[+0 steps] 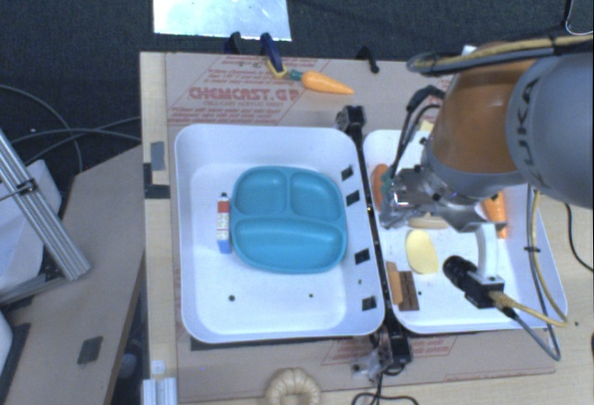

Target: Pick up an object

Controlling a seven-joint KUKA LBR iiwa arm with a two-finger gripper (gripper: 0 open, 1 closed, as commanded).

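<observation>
Since no object shows lifted clear of either bin, the pick looks unfinished, with the grasp and the lift both left to do. Nearest the camera, the right bin [548, 287] holds a brown block [402, 286] at its front-left corner and a pale yellow piece [422, 252] just behind it. Above those hangs the gripper [406, 197], low over the bin's left part; whether it is parted or closed I cannot tell. An orange piece [379, 182] lies beside it. Leftward, the left bin [200, 301] carries 1 blue divided plate [288, 217] and a small tube [223, 222]. Farthest, a toy carrot [320, 82] rests on the board behind both bins.
</observation>
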